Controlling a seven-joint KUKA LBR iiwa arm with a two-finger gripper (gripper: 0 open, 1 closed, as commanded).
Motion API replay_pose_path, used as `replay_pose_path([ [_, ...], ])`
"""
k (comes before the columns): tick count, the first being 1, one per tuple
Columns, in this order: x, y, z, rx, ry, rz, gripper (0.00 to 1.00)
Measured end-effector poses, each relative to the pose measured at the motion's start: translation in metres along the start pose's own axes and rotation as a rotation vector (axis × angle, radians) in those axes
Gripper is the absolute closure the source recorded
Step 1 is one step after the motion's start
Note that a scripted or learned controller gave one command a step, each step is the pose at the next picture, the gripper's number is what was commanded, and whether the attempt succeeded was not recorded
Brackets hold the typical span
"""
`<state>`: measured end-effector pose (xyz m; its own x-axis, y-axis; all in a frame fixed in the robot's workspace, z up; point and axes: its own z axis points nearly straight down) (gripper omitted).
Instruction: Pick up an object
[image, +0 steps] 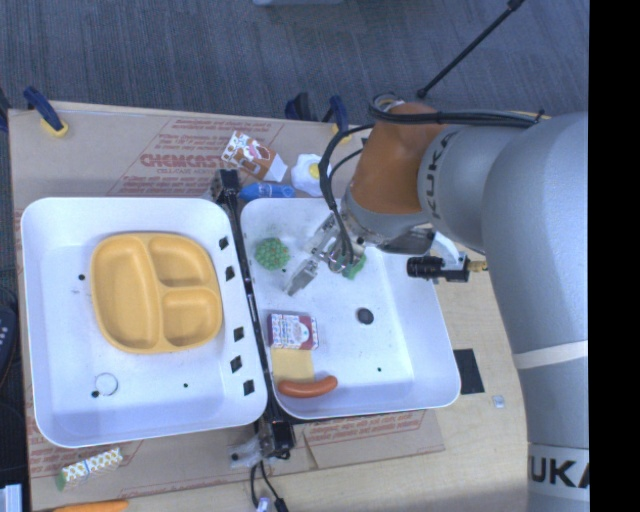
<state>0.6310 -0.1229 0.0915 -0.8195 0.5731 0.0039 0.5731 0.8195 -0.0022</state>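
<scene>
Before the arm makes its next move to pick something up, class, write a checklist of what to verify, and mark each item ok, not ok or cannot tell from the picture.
1. Claw is over the right bin, where the loose items lie: ok.
2. Nearest target, the green ball, lies clear of other items: ok.
3. Something gripped already: cannot tell; a small green piece sits beside the claw, contact unclear.
4. Claw lined up on the green ball: not ok; it sits to the ball's right.
5. Red packet, yellow block and sausage lie close together: not ok for a clean single grasp.
6. Yellow tray in the left bin is out of the way: ok.
</scene>
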Motion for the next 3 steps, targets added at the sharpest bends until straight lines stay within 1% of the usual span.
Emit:
replay_pose_path([
  [1, -0.02, 0.003, -0.001, -0.001, -0.006, -0.138, 0.0],
  [2, -0.025, -0.033, -0.001, 0.0, -0.002, -0.31, 0.0],
  [3, -0.05, -0.043, -0.001, -0.001, -0.007, -0.455, 0.0],
])
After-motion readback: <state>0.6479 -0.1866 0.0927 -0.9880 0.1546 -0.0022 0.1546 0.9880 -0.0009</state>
